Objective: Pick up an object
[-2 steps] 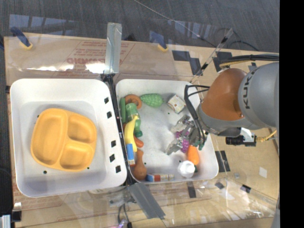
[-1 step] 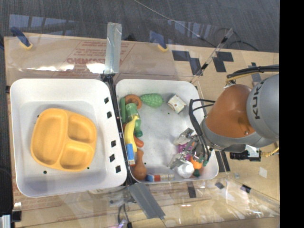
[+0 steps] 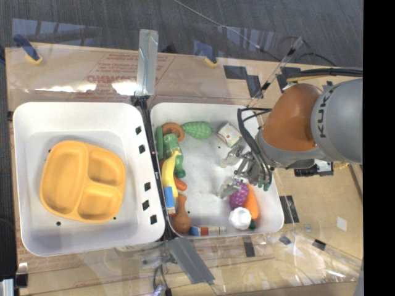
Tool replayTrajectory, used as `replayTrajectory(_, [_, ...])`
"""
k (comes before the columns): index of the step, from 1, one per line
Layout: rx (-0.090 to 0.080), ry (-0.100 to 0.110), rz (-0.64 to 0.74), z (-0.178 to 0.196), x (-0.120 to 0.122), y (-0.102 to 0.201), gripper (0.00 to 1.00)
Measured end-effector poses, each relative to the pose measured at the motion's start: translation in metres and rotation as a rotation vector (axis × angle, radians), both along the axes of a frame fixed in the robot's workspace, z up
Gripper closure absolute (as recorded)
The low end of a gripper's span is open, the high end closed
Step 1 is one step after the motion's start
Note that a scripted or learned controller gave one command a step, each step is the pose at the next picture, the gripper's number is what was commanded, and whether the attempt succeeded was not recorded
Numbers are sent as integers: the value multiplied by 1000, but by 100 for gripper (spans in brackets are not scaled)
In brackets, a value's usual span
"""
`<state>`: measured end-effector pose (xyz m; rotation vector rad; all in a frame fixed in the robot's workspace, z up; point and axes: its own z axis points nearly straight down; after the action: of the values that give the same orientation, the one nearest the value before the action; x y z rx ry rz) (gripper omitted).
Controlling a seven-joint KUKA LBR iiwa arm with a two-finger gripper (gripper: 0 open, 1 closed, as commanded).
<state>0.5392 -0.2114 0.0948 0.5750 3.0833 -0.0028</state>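
Down low in the right bin (image 3: pixel 271 211), my jaws (image 3: pixel 237 176) hang just above the purple grapes (image 3: pixel 239 196), an easy lone target; whether they're spread, I cannot tell.

Two white bins (image 3: pixel 74 119); yellow-orange divided tray (image 3: pixel 83 180) in the left one. In the right one: textured green piece (image 3: pixel 197 129), yellow banana (image 3: pixel 170 168), purple grapes (image 3: pixel 239 197), orange carrot (image 3: pixel 251 203), white ball (image 3: pixel 240 217), brown drumstick (image 3: pixel 181 217). Grey arm (image 3: pixel 338 128) banded orange.
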Motion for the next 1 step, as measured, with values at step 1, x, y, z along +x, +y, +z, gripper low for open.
replayTrajectory(1, [2, 2, -24, -2, -60, 2, 0])
